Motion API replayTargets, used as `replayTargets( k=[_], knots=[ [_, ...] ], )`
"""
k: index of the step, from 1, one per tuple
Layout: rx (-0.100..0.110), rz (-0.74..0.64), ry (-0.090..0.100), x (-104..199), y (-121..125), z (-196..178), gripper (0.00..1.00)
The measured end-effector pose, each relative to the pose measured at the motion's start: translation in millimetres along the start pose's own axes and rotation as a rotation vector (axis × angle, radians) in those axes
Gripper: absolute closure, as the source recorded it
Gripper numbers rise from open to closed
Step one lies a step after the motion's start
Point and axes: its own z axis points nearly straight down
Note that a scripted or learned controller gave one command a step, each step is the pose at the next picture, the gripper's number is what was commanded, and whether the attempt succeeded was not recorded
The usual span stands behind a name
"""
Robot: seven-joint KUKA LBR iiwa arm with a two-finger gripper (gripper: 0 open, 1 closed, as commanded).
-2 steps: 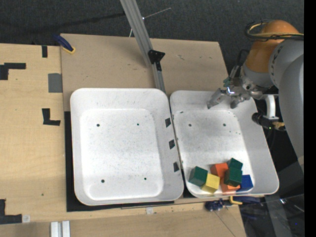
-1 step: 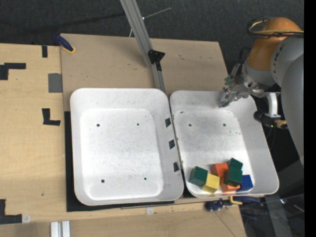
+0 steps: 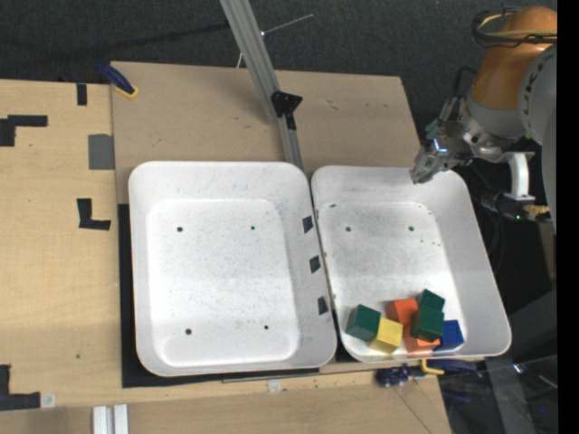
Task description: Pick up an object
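Note:
A small pile of blocks lies in the near corner of the right bin [image 3: 479,242]: a green cube [image 3: 364,321], a yellow cube [image 3: 389,334], an orange block [image 3: 403,312], a dark green block [image 3: 431,312] and a blue block [image 3: 450,334]. My gripper [image 3: 424,172] hangs over the far right corner of that bin, well away from the pile, at the end of the grey arm with the orange band [image 3: 508,75]. Nothing shows between its fingers, and they are too small to read.
The left bin [image 3: 145,242] sits beside the right one on the wooden bench. A slanted metal pole [image 3: 258,57] crosses the far side and ends at a black clamp [image 3: 286,103] between the bins. A blue-yellow object [image 3: 118,80] lies at the far left.

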Motion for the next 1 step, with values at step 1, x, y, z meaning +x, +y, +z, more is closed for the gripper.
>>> replayTargets(
  k=[1],
  knots=[
    [0.001,-0.001,0.000,0.4,1.6,-45.0,1.00]
  ],
)
